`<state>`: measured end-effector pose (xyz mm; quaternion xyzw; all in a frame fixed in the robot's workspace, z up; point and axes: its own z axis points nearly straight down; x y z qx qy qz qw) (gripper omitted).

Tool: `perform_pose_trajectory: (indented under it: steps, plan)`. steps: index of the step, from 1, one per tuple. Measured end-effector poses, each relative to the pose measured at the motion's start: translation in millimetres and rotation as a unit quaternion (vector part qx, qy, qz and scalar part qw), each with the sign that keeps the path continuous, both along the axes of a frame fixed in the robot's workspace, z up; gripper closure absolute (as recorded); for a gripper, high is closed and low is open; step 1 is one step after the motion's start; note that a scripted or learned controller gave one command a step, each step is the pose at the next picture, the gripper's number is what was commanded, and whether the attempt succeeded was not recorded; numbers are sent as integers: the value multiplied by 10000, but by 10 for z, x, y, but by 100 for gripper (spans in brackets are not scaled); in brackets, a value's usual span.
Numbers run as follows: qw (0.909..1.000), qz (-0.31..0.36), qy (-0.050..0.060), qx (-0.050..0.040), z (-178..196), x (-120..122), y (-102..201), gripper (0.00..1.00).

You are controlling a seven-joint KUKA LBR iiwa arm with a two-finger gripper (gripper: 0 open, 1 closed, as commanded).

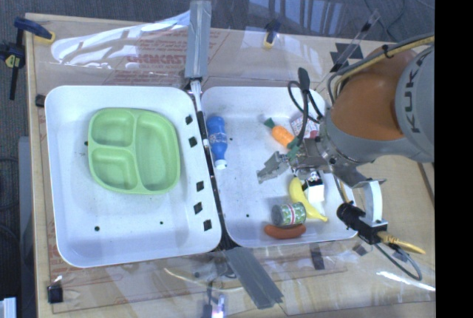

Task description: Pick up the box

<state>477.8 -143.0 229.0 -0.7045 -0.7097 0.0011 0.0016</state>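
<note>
While the grey two-finger tool [284, 163] hangs low with fingers spread wide, holding nothing, the small white box [315, 194] lies just beside it in the right white bin [244, 220]; poised, I judge, for grasping.

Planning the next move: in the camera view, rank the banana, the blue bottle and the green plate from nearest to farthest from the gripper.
From the gripper:
1. Banana, just beside it, right bin.
2. Blue bottle, right bin's left edge.
3. Green plate, left bin.
</note>
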Motion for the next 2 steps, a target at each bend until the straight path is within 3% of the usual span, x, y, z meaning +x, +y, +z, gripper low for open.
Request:
perform_pose_trajectory:
  steps: [1,2]
  plan:
    - [9997,-228,13,1,-1240,407,-149,0]
    - [9730,-2307,2,-7,-638,584,-313,0]
